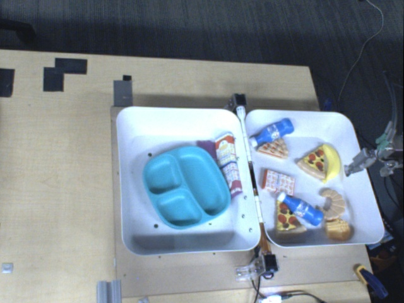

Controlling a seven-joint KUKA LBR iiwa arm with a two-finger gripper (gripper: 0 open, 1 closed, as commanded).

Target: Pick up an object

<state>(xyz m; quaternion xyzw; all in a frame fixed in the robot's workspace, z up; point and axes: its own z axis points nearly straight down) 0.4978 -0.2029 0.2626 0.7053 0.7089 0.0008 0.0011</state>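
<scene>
Altogether two blue bottles (273, 131), three pizza slices (273, 148), one banana (331, 160)

Glossy blue plastic tray (186, 190); smooth white plastic bins (136, 232); matt wood bench (57, 188)

A single fixed camera looks down at a slant from above the bench (57, 169), far enough to take in both white bins (126, 169) whole, with dark floor (189, 11) beyond its far edge.
</scene>
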